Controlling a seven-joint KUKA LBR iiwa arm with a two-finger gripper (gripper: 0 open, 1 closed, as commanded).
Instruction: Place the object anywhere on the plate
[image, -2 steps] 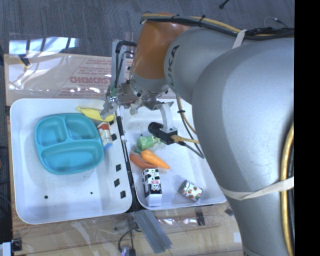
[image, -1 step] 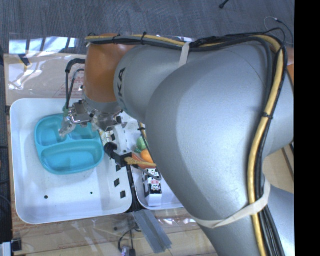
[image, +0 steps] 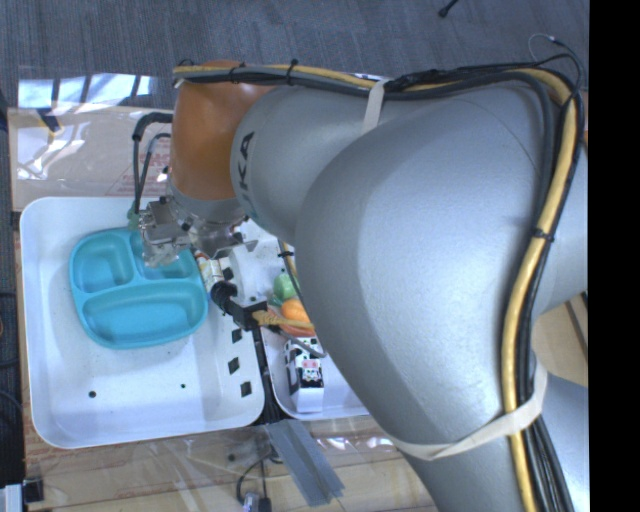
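A blue divided plate (image: 135, 290) lies in the left white bin (image: 60, 390). My gripper (image: 160, 245) hangs over the plate's upper right compartment, at the end of the grey arm with its orange band (image: 205, 140). The wrist hides the fingertips, and I see no object between them. In the right bin, just below the arm, lie an orange and green object (image: 290, 310) and a small white box with black print (image: 305, 375).
The big grey arm (image: 420, 260) covers most of the right bin (image: 300, 405) and the right half of the view. The divider between the bins (image: 250, 370) carries black marks. The left bin's floor below the plate is bare white.
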